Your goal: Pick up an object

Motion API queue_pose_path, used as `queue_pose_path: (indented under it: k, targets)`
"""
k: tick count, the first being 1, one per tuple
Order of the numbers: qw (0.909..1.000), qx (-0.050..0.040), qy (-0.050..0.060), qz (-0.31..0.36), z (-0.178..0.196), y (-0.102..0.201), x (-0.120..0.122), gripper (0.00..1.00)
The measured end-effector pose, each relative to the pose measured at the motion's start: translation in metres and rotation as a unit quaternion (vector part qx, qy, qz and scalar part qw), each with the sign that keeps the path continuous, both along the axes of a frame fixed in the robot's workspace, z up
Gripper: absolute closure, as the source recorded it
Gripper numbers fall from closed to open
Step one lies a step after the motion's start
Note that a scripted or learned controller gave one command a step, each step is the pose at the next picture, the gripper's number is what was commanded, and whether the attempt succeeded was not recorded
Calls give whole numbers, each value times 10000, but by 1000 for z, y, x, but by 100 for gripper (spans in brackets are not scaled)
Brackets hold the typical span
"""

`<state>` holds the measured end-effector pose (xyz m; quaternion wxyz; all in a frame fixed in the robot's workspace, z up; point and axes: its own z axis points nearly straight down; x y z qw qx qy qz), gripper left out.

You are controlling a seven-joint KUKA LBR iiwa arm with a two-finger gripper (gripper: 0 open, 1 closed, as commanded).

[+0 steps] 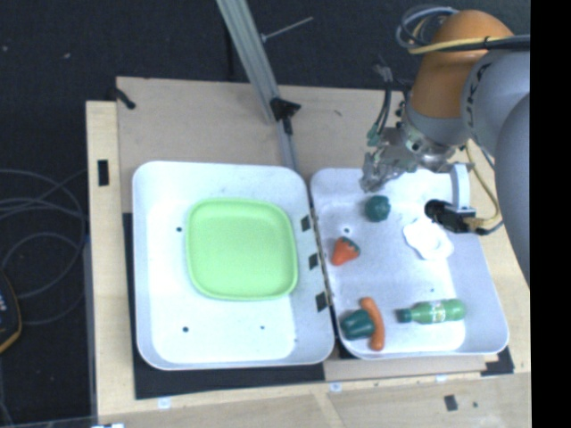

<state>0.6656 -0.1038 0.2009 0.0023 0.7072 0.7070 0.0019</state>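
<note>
Nearest the camera, in the right bin [486, 324], lie a green bottle [432, 311] and an orange-and-teal toy [364, 322]; farther back sit a red-orange piece [344, 251], a white object [426, 238] and a dark green ball [378, 208]. Beyond the ball, the jaws [378, 175] hover just above it, carrying nothing. Whether they are spread cannot be told. No object is lifted; the pick remains undone.

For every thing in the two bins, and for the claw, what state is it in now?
Light green square plate: lying flat in the left bin.
Dark green ball: resting in the right bin, just below the claw.
Green plastic bottle: lying on its side.
Orange carrot-shaped toy: lying flat, against a dark green piece.
Claw: hanging over the right bin's far edge, holding nothing visible.
</note>
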Motion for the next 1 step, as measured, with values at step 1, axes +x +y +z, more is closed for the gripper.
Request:
queue_pose_path:
  k: [1]
  targets:
    - [10000, 1, 3, 0, 56, 1, -9, 100]
